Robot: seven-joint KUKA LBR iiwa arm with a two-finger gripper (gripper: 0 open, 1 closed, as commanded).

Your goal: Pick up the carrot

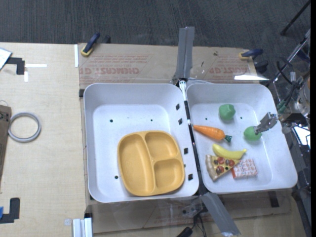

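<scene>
From above, the carrot [209, 131] lies on its side in the right bin [276, 179], close to the wall between the two bins, with its orange tip pointing left and its green end pointing right. Nothing is touching it, so it is free to be picked up. Just below it sit a banana [228, 152], a pizza slice [218, 166] and a small red and white packet [245, 168], all bunched together (so a grab from that side could bump them). A green ball [227, 112] rests higher up in the bin. The gripper [266, 123] reaches in from the right and is down beside another green thing [252, 134], well apart from the carrot. I cannot tell how it is set. The left bin [98, 132] holds a yellow plate [150, 162] with three sections.
</scene>
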